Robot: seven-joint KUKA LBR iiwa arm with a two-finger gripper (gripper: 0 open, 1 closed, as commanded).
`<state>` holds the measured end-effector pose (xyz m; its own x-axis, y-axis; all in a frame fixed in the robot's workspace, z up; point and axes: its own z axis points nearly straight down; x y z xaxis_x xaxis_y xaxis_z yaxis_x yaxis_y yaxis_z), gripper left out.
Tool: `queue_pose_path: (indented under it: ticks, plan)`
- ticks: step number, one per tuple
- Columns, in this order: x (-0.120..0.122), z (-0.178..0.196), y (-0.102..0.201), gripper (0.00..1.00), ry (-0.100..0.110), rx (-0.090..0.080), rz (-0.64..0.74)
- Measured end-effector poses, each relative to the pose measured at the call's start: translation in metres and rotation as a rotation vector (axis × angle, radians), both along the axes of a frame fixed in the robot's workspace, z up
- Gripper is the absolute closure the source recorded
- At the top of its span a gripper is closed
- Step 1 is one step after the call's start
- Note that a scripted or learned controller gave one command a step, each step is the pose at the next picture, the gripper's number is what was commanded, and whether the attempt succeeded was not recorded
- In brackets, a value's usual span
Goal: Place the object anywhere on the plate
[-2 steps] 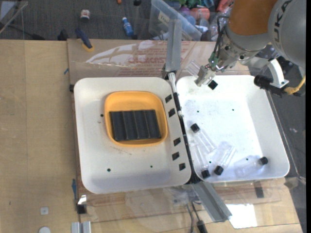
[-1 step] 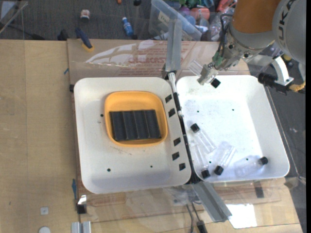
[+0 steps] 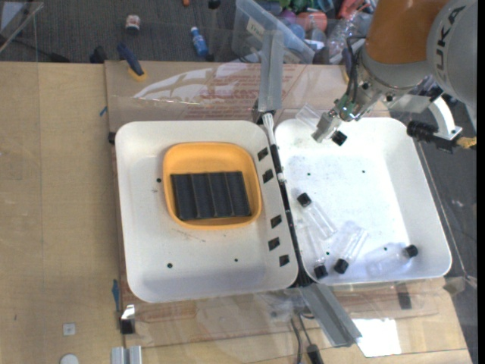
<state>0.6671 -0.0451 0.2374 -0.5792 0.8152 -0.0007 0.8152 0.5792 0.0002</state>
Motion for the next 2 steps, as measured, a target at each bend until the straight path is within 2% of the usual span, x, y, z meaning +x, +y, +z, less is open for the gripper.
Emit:
queue_pose_path:
  ticks: [1,2]
  plan:
    - [0.0006,0.0296,-0.0034,1.00,-0.007,0.000,-0.045]
    - [0.0002,0.0207,-0.0045,1.00,-0.001,0.000,0.032]
